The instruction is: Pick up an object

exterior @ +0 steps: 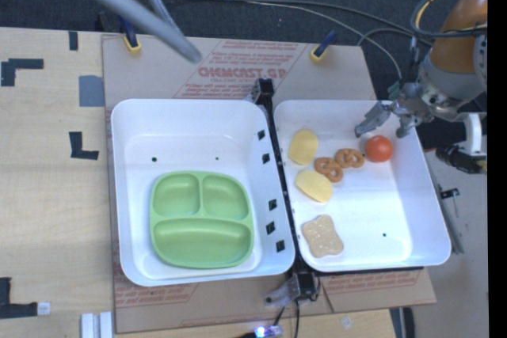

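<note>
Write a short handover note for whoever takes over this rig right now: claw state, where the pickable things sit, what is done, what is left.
Claw: open, holding nothing, poised over the far right corner of the right bin, just above the red tomato.
Right bin contents: tomato, pretzel, two yellow pieces, and a toast slice near the front.
Left bin: holds the green divided plate, with no food on it.
Done: nothing lifted yet.
Left: close on an object, probably the tomato since it is nearest, and lift it.
</note>
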`<state>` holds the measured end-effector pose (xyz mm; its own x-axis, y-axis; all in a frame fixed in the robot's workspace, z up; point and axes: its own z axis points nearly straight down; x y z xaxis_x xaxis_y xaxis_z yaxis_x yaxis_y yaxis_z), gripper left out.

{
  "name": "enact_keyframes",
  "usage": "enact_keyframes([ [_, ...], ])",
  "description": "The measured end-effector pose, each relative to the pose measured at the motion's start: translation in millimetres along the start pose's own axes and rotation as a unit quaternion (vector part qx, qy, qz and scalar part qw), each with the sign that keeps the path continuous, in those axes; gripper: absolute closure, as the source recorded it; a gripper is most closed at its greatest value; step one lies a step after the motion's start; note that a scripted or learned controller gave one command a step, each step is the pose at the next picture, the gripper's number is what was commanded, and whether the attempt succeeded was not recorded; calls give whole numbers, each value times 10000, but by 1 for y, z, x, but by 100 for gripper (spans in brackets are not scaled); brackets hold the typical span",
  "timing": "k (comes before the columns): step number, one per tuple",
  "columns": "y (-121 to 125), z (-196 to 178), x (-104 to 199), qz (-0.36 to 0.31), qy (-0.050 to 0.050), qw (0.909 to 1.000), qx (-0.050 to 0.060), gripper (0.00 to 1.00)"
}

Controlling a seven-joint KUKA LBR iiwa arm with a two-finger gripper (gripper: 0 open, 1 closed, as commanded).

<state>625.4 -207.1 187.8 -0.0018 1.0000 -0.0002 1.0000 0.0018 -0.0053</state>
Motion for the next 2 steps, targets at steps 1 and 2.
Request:
enact_keyframes([
  [1,-4,49,-8,5,-3,10000,1,0],
  [2,-3,36,-7,-3,-9,10000,-23,100],
])
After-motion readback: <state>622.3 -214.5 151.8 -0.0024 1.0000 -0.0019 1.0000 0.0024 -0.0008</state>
